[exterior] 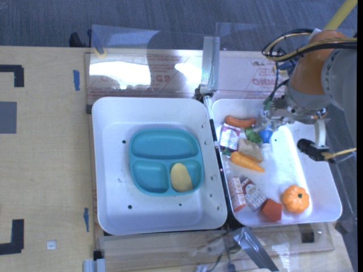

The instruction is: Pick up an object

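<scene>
The right bin point(317, 174) holds several toy foods. A red sausage point(240, 120) lies at its far end, with a green piece point(252, 134) and a small blue piece point(266, 135) beside it. Below them are a tan slice point(249, 149), an orange carrot point(247, 161) and a purple-and-white packet point(228, 138). Near the front lie two red-and-white packets point(245, 193), a red block point(272, 209) and an orange pumpkin point(295, 198). My gripper point(273, 118) hangs low at the bin's far end, just above the blue piece and right of the sausage.
The left bin point(108, 169) carries a teal divided tray point(161, 146) with a yellow lemon-like object point(181, 177) in its lower right compartment. A clear plastic wall point(147, 67) stands behind the bins. The arm's grey body and orange band point(317, 67) rise over the right bin's far corner.
</scene>
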`<act>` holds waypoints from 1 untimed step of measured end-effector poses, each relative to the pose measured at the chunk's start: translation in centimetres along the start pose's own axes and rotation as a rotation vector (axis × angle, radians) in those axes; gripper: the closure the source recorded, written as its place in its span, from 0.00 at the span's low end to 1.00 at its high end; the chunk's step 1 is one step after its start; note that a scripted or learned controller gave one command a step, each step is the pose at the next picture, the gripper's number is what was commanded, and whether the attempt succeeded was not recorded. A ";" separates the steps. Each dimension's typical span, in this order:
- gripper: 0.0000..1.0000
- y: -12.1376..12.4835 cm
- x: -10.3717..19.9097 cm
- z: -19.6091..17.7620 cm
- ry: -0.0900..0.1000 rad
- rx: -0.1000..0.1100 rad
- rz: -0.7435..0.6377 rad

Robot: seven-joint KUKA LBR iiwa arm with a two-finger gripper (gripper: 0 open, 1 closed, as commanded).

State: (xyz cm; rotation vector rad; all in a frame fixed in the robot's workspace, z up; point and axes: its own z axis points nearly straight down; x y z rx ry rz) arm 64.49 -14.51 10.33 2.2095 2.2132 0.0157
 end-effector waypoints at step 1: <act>1.00 2.5 6.8 -10.3 0.004 0.002 -0.059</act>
